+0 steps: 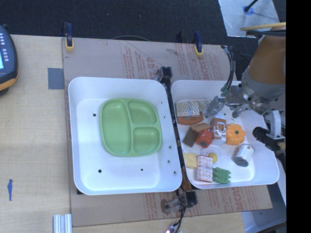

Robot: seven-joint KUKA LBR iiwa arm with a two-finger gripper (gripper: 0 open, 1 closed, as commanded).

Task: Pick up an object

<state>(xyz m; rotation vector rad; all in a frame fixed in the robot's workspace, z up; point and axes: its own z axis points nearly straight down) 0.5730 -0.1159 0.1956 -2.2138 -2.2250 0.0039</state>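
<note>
My gripper hangs over the upper part of the right bin, with its fingers spread open and nothing between them. Just below it lie a small red-and-white carton, an orange pumpkin toy and a red pepper toy. To its left sit a patterned cracker pack and an orange sausage. A brown block leans by the bin's left wall. Nearer the front are a silver can, a yellow slice, a snack pack and green pea pods.
The left bin holds a green divided plate. The grey arm with its orange band comes in from the right over the right bin's far corner. A black fixture juts in at the right rim. A handheld controller lies at far left.
</note>
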